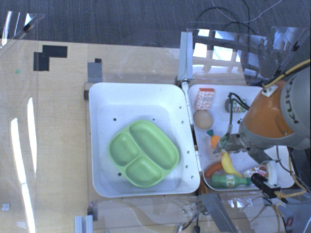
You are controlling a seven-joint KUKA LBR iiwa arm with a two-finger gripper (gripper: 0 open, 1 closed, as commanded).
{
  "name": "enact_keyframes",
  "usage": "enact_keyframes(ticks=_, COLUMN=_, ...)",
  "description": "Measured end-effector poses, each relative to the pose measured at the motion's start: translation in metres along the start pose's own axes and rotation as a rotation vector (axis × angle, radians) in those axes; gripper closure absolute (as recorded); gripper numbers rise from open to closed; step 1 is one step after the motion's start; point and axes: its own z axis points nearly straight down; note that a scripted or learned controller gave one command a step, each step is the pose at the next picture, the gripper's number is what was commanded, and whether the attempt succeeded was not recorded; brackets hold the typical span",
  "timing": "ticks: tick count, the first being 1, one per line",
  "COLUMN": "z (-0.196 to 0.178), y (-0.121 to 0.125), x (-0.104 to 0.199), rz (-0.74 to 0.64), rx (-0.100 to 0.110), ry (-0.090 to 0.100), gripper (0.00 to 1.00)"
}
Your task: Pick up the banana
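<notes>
Arm's pincer (227, 146) sits just above the curved yellow banana (228, 163) in right white bin (243, 90), prob. lining up to grab; pincer state can't be told

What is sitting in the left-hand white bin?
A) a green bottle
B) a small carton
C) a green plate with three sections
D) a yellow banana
C: the green divided plate lies alone in the left bin, while the banana, green bottle and carton are all in the right bin.
</notes>
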Motion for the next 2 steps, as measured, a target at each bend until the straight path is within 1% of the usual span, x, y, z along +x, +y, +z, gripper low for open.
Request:
enact_keyframes(ticks=1, z=0.0114, y=-0.0171, x=-0.0867, rz=0.204, rx=0.011, ry=-0.004, gripper=1.00)
enact_keyframes(ticks=2, z=0.0107, y=-0.0131, x=-0.0776, rz=0.191, rx=0.011, ry=0.010, gripper=0.00)
